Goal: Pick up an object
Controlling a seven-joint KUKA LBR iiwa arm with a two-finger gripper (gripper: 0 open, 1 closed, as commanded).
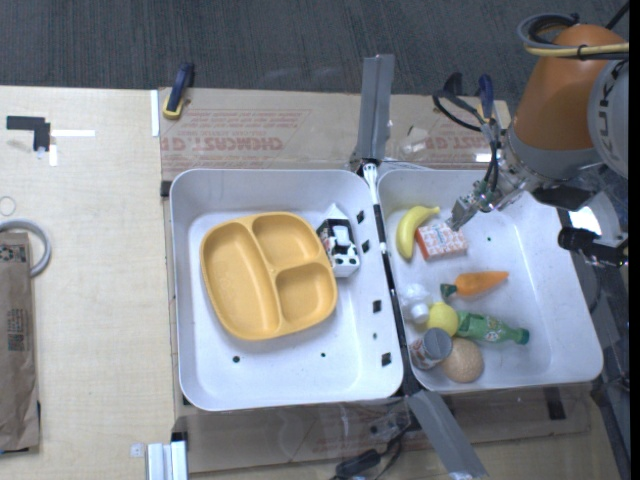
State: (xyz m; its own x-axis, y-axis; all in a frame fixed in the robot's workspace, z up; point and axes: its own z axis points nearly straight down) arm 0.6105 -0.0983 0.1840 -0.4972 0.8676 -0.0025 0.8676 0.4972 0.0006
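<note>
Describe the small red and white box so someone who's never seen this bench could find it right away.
Look in the right-hand white bin, toward its far left corner. The small red and white box lies just right of the yellow banana, below the gripper. It is the one flat-sided, boxy item among rounded foods.

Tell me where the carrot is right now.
The carrot lies mid right bin, below the small red-and-white box and above the green bottle.

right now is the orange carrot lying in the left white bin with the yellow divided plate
No, the orange carrot lies in the right white bin, while the yellow divided plate sits in the left white bin.
</note>
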